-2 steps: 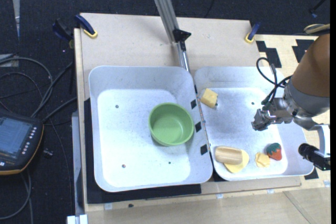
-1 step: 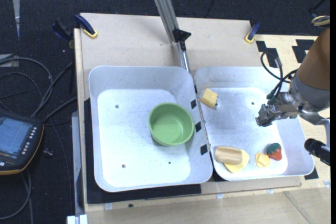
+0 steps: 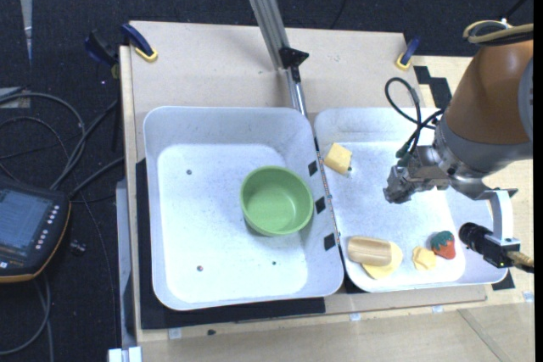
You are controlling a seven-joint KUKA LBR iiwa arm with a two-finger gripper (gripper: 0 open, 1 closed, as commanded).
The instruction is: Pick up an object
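The bench (image 3: 221,64) carries two shallow white bins side by side, and the arm (image 3: 496,97) comes in from the right, its orange band sitting above the grey wrist. The left bin (image 3: 182,267) holds a green bowl (image 3: 276,199), upright and a little right of its centre, close to the divider. The right bin (image 3: 365,127) holds the smaller pieces: a yellow block (image 3: 338,158) at its far left, a tan bread-like piece (image 3: 368,250) lying on a yellow slice (image 3: 383,267) at the near left, and, toward the near right, a small yellow chunk (image 3: 424,258) just beside a red strawberry-like toy (image 3: 443,244) with a green top.

The gripper (image 3: 399,189) hangs over the middle of the right bin, above bare floor, with nothing seen between its fingers; whether they stand wide or narrow cannot be told from this slant (the dark metal blurs into one mass). No object is in its grasp.

The step in hand looks like the approach, before any grasp. The yellow block to its far left and the bread-like piece to its near left both lie near. The next move would call for shifting over one chosen piece, descending until the fingers straddle it, and closing squarely, since these small rounded toys could slip aside.
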